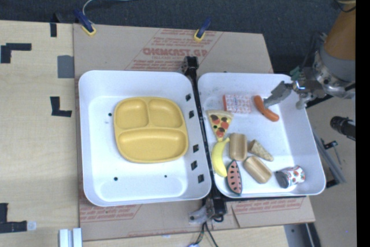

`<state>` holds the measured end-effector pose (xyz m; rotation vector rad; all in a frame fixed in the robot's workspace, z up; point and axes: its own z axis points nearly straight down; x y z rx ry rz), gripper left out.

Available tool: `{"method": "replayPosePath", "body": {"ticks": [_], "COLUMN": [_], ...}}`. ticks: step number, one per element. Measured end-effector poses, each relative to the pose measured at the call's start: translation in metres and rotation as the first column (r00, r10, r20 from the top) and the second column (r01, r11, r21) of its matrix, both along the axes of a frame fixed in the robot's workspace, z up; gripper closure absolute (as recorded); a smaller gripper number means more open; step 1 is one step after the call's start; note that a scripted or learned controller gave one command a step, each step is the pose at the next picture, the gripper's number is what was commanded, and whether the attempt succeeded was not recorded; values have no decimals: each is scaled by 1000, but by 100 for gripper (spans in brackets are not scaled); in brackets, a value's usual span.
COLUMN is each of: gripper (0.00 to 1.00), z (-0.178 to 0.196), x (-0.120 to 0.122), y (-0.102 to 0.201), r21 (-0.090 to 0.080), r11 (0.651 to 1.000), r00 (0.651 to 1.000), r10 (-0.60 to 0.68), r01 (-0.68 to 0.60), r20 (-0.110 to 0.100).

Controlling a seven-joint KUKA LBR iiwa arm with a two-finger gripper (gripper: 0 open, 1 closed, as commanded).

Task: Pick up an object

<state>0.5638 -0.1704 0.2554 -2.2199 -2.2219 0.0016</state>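
The right bin holds several toy foods: a red sausage, a pink checkered wafer, a pizza slice, a banana, a watermelon slice, two brown rolls, a tan wedge and a small can. My gripper hovers over the bin's upper right corner, just right of the sausage. It is open with nothing between its fingers.
The left bin contains a yellow divided plate. A black divider clip sits between the bins. Both bins rest on cardboard held by blue-yellow clamps.
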Motion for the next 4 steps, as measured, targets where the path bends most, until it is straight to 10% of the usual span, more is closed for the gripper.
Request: {"method": "replayPosePath", "body": {"ticks": [1,2,3,4], "gripper": [0,100,0,0], "z": [-160,-151,-151,-170], "x": [19,19,18,104], "y": [-50,-49,-49,-1], "r21": [0,1,1,0], "r11": [1000,1000,1000,1000], "r00": [1000,1000,1000,1000], "r10": [0,0,0,4], "r01": [0,0,0,-4], "r20": [1,0,0,-2]}}
